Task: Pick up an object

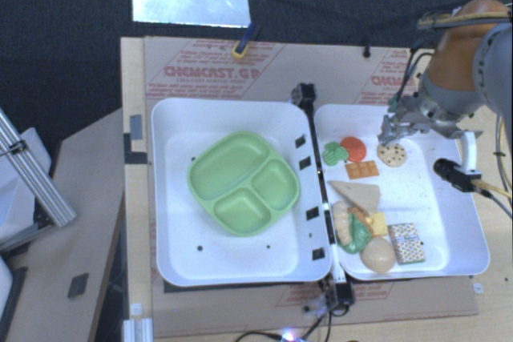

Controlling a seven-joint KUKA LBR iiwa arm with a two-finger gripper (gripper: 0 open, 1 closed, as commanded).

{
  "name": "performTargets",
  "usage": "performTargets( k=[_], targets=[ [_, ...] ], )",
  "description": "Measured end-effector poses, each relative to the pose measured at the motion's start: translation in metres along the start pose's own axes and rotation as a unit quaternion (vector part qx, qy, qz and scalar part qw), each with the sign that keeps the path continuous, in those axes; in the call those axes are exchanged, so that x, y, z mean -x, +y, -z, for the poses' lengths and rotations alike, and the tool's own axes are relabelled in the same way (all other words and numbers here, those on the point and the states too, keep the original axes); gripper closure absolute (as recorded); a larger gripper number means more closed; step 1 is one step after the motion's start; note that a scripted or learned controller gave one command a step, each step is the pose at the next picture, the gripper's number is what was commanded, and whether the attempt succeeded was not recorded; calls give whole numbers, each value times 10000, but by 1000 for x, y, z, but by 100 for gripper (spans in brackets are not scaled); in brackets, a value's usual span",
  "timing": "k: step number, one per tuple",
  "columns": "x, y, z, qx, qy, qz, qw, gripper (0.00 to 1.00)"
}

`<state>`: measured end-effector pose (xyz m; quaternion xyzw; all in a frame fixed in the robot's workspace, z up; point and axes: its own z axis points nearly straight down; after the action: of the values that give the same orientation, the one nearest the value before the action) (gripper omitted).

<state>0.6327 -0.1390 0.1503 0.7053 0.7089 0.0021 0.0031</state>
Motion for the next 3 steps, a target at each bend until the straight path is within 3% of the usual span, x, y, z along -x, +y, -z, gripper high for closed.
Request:
performTargets(
  k=[1,2,3],
  targets=[
    [-6,-4,61,7,1,7,10000,100],
    [-6,-2,76,-13,5,4,10000,100],
    [-53,-34,75,-37,16,17,10000,100]
  ],
)
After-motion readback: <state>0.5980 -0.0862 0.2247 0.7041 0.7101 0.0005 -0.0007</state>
